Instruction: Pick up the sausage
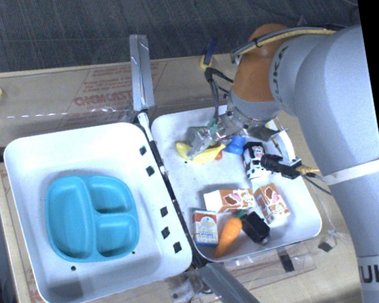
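- Camera view: the grey KUKA arm with an orange wrist band (pixel 329 124) reaches in from the right, over the far half of the right shallow white bin (pixel 189 183).
- Left shallow white bin (pixel 28 174) holds one blue divided plastic plate (pixel 92 216).
- Right bin holds all the small clutter, in a far group and a near group.
- Gripper (pixel 220 129) sits low at the far group, just beside a yellow banana-shaped toy (pixel 205 156) and a small blue piece (pixel 235 146). Cannot tell whether it is open or closed, and nothing is visibly held.
- Sausage: no clear sausage shape made out. Best guess is the flat white pack with brown-pink prints (pixel 228 200) in the near group, but this is uncertain.
- If that guess is right, it lies toward the near rim from the gripper, apart from it, with its long axis roughly left-right.
- Near-group neighbours: a white printed carton (pixel 271 202) touching the pack's right end, a small red-blue carton (pixel 206 227), an orange carrot toy (pixel 229 236) and a black block (pixel 255 228).
- Crowding makes a clean grasp risky.
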`<control>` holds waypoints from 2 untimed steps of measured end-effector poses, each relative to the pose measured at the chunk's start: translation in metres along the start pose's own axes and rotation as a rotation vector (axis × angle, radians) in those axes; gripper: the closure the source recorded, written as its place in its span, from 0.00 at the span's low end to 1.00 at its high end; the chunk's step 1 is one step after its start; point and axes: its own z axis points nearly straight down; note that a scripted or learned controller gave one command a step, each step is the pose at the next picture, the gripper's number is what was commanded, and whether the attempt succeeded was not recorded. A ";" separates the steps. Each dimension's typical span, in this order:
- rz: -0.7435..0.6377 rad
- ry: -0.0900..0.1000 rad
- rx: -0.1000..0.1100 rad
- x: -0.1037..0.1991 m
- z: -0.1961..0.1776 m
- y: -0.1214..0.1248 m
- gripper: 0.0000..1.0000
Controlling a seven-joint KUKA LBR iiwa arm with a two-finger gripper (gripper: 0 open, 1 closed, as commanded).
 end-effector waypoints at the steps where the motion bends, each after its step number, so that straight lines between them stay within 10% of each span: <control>1: 0.048 0.005 0.016 -0.009 0.008 -0.070 0.00; 2: -0.005 0.004 0.014 0.008 -0.016 -0.068 0.00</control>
